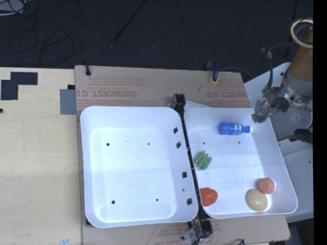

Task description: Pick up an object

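Camera view, from above and at a slant: my gripper [261, 110] hangs at the far right corner of the right bin [276, 152], just over its rim, with nothing between its fingers that I can make out. Whether it stands apart or together I cannot tell; it is small and dark against the wrist hardware. I judge this to be a parked or approach pose, clear of the contents, so that the camera has an unobstructed look at what is on offer.

The candidates all lie in the right bin. A blue bottle [234, 129] rests on its side near the far wall, cap pointing toward my gripper and near it (the closest candidate by my reading). A green toy [203, 160] sits near the divider between the bins, toward the middle. A red object [208, 196] lies at the near left corner, close to the wall, which I expect would crowd a finger on that side. A pale round object [256, 199] and a pinkish round one [266, 186] sit touching or nearly so at the near right corner; their closeness could spoil a clean grasp on either.

The left bin [92, 167] holds no candidates. No pick is yet begun: the descent and the closing both remain ahead.
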### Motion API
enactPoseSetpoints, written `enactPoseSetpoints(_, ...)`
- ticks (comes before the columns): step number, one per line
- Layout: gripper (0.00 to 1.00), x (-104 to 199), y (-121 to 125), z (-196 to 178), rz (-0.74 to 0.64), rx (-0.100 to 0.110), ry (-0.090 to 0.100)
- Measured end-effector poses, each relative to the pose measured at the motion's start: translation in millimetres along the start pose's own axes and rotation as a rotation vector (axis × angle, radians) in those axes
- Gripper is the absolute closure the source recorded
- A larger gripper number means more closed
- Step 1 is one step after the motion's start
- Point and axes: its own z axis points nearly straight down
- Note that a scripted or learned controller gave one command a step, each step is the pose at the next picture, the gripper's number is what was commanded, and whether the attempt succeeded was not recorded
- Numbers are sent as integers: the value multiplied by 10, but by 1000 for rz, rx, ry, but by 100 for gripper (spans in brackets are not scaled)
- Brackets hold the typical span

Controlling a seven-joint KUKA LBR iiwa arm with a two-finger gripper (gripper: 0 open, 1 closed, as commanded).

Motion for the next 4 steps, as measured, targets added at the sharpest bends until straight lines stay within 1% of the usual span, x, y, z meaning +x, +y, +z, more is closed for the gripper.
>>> enactPoseSetpoints(1,0,1,-1,5,0,1,0)
enactPoseSetpoints(2,100,-3,2,-100,-2,0,0)
enactPoseSetpoints(3,0,-2,1,-95,-3,1,-1)
enactPoseSetpoints(4,100,-5,5,-199,-5,1,-1)
